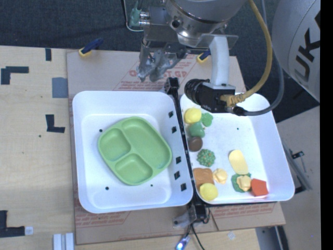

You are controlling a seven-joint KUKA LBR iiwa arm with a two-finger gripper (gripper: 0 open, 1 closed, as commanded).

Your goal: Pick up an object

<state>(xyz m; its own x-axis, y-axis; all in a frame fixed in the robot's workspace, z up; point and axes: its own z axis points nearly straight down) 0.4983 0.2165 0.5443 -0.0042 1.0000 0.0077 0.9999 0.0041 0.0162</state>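
Jaws cannot be judged spread or pressed together: the two-finger metal gripper (155,66) hangs as a blurred cluster above the cardboard sheet (104,69), just beyond the far rim of the left shallow white bin (86,108), and nothing shows between its tips. Below it, inside that left bin, lies a light green plastic divided tray (135,150) with three compartments, resting flat, its long axis running diagonally from the near-right corner of the bin toward the far-left. The right shallow white bin (276,139) holds the small toy foods: a yellow round ball (192,115) near the far-left corner, a green leafy piece (207,120) touching it, a brown round piece (195,144) just nearer the camera, a green knobbly ball (206,157), a pale yellow oval slice (238,162) whose long axis runs roughly front to back, an orange-brown block (203,175), a second yellow ball (208,192) and a red-orange block (259,187) near the front edge. As a judgement, no object is yet chosen or reached. The risk from here is that the items crowd along the divider; fingers descending on one could nudge a neighbour, or strike the bin wall, and round pieces may roll out of a pinch.
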